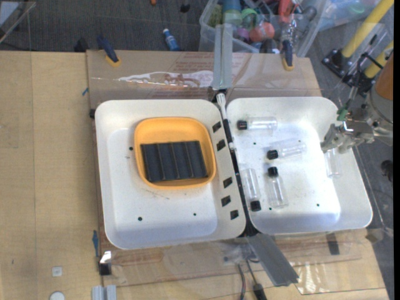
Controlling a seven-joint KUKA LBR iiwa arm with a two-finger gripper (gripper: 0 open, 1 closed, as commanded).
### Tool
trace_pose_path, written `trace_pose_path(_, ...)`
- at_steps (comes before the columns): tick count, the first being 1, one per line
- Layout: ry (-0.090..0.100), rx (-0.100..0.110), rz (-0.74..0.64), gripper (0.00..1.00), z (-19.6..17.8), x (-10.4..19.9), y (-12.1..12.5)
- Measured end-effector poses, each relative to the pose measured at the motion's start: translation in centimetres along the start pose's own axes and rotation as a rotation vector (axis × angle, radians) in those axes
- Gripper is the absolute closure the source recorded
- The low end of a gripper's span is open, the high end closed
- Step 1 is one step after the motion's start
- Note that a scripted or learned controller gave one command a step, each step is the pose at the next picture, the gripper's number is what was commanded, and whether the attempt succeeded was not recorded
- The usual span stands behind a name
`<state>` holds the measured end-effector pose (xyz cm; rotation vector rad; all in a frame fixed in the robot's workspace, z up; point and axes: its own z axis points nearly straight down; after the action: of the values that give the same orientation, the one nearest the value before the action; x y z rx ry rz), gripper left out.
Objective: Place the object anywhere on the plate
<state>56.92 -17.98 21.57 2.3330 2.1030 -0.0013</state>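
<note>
Across the floor of the right bin [350,212] lie several small clear vials with black caps, all on their sides and well apart from the plate. One vial [257,124] lies near the top of the bin, another [285,150] slants near the middle, two more [251,189] [275,187] lie toward the front, and what looks like a further one [332,164] sits by the right wall under the gripper [338,140]. Which of them is the intended object cannot be told from here.

Such a vial is probably light and rigid, of clear plastic or glass, smooth and round, so it is likely to roll or squirt out from a poor pinch. The safest hold, I judge, is across the middle of the barrel, fingers set square to its long axis; the capped end offers less length to grip.

At the right wall of that bin the gripper hangs low, a grey metal cluster; whether its fingers are apart or together I cannot tell, and nothing can be seen held in it.

Left of the divider, the left bin [119,220] carries the orange plate [142,132], and on it rests a dark ribbed tray [174,161] covering most of its middle, leaving the rim bare.

Both bins sit on the wooden counter [44,167].
</note>
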Motion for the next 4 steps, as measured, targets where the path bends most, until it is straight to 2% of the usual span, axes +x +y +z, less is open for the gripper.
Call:
trace_pose_path(1,0.0,-0.003,-0.257,1.0,1.0,0.6,4.4)
trace_pose_path(2,0.0,-0.004,-0.364,1.0,1.3,1.8,7.5)
trace_pose_path(3,-0.001,-0.005,-0.522,1.0,1.2,3.1,9.6)
trace_pose_path(4,-0.002,-0.007,-0.75,1.0,-3.5,4.9,9.4)
